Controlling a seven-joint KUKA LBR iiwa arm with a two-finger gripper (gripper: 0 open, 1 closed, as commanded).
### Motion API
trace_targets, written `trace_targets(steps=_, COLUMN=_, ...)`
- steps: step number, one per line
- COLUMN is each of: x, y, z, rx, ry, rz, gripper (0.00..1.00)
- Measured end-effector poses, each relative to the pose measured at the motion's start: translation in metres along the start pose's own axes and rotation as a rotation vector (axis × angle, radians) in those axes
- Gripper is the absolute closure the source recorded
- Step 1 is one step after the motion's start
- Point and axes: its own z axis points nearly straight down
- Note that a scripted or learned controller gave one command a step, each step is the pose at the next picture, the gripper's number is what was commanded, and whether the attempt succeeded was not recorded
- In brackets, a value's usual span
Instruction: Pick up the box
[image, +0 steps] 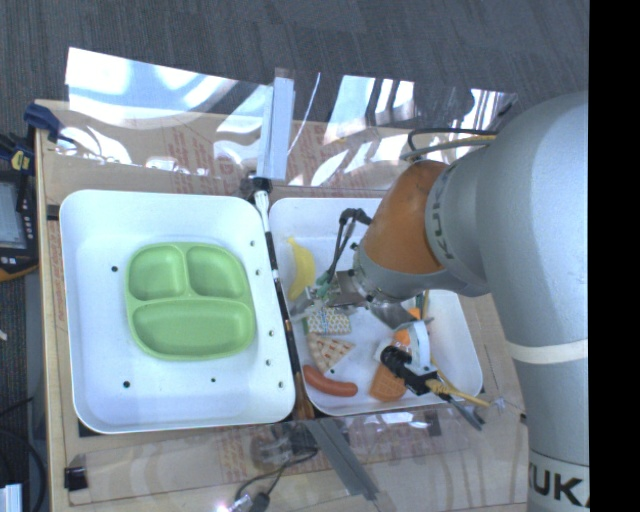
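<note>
We noted the arm over the box, claw state untellable; box judged light, stiff, best gripped across its sides.

arm: covers right bin's rear | hand: fingers' state unclear

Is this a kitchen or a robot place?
Probably a robot lab, not a kitchen: a big grey arm reaches over two white bins, one holding toy food like a sausage.
</note>
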Motion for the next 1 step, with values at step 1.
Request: trace_targets(steps=1, x=0.0002, y=0.0002, z=-0.0100, rx=0.002, ry=0.000, rz=-0.006, gripper=1.00)
